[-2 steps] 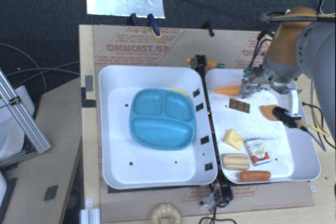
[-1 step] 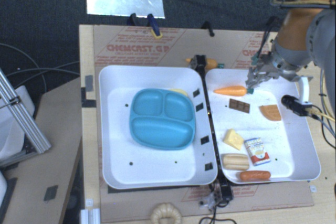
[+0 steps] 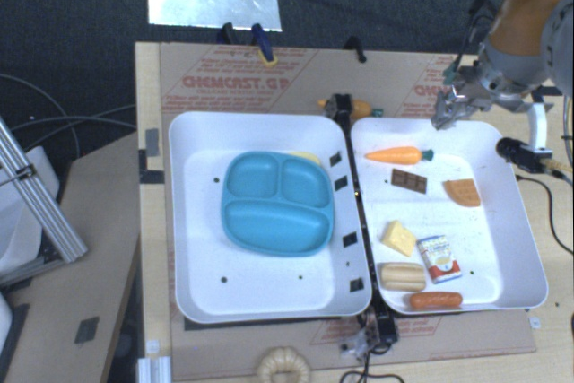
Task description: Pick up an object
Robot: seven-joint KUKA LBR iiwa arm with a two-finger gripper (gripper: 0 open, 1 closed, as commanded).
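The right bin holds an orange carrot near its far side. Beside it are a brown chocolate bar and a tan toast slice. Closer to the front lie a yellow cheese wedge, a small red and blue carton, a bread roll and a red sausage. My gripper hangs over the bin's far rim, to the right of and beyond the carrot, with nothing seen in it.
The left bin carries a blue divided plate with a yellow thing peeking out behind it. An orange item sits beyond the bins. A pale ring lies at the bench's front edge.
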